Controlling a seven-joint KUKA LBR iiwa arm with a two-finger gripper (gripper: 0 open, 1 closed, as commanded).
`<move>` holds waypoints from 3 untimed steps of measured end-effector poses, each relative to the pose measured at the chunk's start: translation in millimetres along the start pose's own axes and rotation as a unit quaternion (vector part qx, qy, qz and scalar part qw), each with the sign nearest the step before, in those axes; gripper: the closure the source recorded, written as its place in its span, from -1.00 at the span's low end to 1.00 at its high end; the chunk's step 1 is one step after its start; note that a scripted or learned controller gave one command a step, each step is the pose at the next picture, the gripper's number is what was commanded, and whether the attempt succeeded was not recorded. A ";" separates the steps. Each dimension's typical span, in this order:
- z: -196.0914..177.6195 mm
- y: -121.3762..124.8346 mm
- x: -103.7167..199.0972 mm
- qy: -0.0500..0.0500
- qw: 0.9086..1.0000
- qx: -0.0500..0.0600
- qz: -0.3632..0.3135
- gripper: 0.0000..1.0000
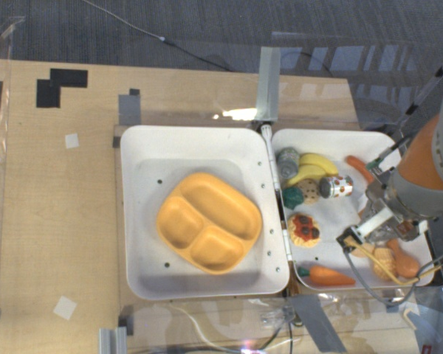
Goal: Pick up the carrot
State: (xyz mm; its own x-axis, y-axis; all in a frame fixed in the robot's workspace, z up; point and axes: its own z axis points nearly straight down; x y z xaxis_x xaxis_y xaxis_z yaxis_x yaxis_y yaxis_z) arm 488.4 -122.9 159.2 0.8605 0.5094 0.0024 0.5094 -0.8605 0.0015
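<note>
The pale wooden surface (pixel 59 220) is carrying two shallow bins side by side. The left white bin (pixel 133 198) is holding a yellow-orange sectioned plastic plate (pixel 209 221), lying flat near the middle.

The right white bin (pixel 332 223) is holding small toy foods. A yellow plastic banana (pixel 315 168) is lying toward the back left. The orange tapered carrot (pixel 331 276) is lying on its side along the near wall, close to the near-left corner.

The grey claw (pixel 387 231) is hanging over the bin's right half, near the carrot but apart from it. From where I stand, I cannot tell whether it is spread or pressed together. The wall is probably limiting access, so a grasp across the carrot's width appears advisable.
</note>
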 end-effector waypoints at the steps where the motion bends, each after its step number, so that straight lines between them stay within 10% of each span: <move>1: 51.2 -30.6 20.5 -0.001 0.997 0.002 0.077 1.00; 2: -69.3 28.7 33.8 0.003 0.996 -0.003 0.091 1.00; 3: -12.4 -15.1 7.4 -0.003 0.995 0.002 0.099 1.00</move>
State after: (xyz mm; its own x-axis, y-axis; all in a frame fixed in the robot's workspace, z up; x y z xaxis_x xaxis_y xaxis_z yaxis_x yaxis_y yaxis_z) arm 487.1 -106.1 171.6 0.9443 0.3291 -0.0030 0.3291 -0.9443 -0.0030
